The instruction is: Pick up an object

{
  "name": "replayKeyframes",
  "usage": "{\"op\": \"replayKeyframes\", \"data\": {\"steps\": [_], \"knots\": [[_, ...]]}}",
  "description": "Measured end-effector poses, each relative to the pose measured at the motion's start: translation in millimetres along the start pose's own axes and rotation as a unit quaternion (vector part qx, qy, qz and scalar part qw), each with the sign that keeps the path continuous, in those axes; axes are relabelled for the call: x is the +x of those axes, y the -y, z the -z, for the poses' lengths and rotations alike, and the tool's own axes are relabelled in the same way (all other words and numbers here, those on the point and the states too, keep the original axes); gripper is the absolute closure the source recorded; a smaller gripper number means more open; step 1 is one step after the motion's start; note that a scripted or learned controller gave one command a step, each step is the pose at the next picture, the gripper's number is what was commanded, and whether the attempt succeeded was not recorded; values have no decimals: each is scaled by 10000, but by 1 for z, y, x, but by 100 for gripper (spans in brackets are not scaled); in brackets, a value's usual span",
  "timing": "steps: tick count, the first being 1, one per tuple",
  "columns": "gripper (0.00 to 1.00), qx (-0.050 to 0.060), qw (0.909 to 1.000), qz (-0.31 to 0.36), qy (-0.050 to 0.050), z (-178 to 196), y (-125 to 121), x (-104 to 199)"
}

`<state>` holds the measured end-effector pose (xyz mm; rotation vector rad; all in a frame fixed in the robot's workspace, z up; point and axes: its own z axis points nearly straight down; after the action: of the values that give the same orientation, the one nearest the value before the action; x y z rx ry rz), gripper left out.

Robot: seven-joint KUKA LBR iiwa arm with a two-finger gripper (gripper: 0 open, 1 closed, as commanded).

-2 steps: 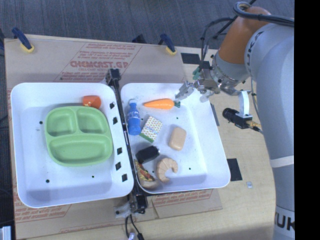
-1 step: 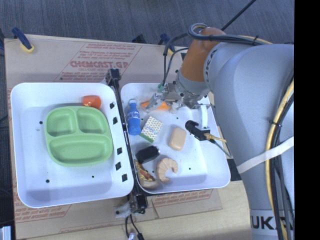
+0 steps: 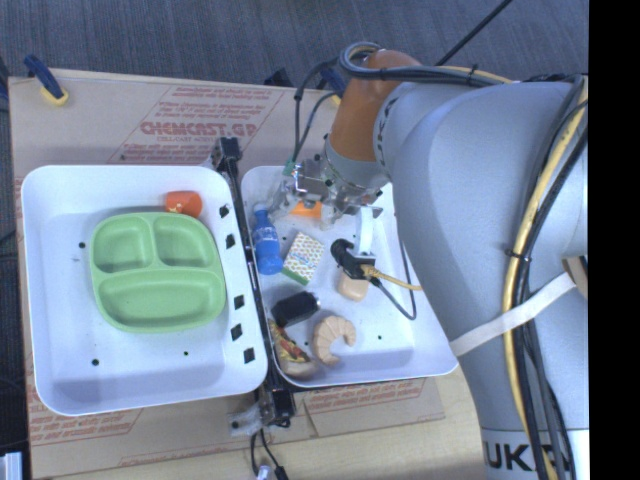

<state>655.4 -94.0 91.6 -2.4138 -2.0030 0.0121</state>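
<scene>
My gripper (image 3: 318, 194) is low over the far end of the right bin (image 3: 425, 360), under the orange wrist band. A small orange object (image 3: 306, 209) sits right beside it; whether they touch is unclear. Nearer the camera in the same bin lie a blue bottle (image 3: 266, 247), a green-and-white patterned packet (image 3: 303, 258), a beige lump (image 3: 352, 288), a black object (image 3: 293, 308), a croissant-shaped pastry (image 3: 335, 335) and a mixed food item (image 3: 290, 353) at the front.
The left bin (image 3: 50, 368) holds a green divided plate (image 3: 157, 271) and an orange-red round object (image 3: 182, 204) at its far side. A black divider (image 3: 243, 268) runs between the bins. The grey arm covers the right bin's right side.
</scene>
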Motion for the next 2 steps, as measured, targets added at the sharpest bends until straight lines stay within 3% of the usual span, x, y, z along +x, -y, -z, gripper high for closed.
{"op": "replayKeyframes", "data": {"steps": [1,2], "knots": [[100,18,10000,30,-10,10,0,1],[0,20,10000,33,-10,10,0,2]]}}
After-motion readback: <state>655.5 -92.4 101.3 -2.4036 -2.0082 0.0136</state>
